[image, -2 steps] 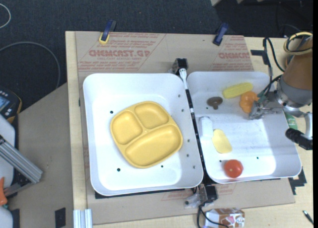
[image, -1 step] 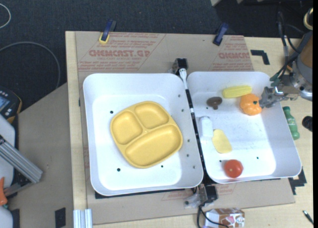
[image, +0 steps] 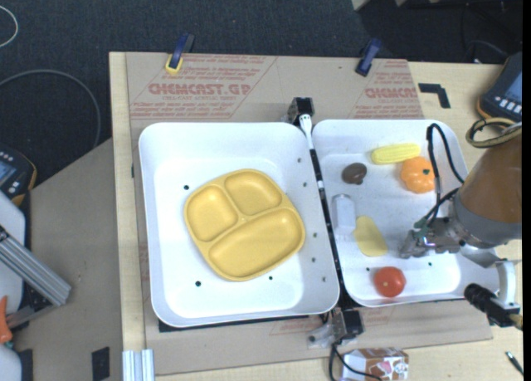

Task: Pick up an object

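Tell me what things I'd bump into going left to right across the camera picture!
Yellow divided plate → clear little cup → brown lump → red tomato → orange → the robot's tool.

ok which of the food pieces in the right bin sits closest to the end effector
The pale yellow wedge, just left of the end effector. The red tomato lies a bit farther; the others sit near the bin's far side.

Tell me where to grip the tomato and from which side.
Grip the tomato across its round middle, coming straight down from above. It sits alone near the right bin's front wall, so a sideways approach looks cramped, while its top is open. The gripper is already close by, up and to its right.
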Available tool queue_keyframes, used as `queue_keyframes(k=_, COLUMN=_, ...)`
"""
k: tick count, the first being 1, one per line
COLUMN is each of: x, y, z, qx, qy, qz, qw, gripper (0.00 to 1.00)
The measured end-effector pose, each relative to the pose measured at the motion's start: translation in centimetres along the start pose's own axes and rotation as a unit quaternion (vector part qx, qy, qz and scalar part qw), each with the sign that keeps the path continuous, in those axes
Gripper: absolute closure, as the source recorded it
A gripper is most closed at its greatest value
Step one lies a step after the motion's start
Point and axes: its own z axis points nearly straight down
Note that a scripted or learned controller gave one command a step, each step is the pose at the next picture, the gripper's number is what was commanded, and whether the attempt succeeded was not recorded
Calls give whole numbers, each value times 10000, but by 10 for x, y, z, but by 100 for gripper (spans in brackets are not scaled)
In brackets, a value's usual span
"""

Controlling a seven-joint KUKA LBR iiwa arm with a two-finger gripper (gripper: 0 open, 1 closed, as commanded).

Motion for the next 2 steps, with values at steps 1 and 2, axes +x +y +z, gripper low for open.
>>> queue_keyframes(k=1, x=34, y=3, z=-5, qx=-25, qy=-1, qz=-40, qw=10000, gripper=100)
queue_keyframes(k=2, x=71, y=3, z=-5, qx=-30, qy=-8, qz=-36, qw=10000, gripper=100)
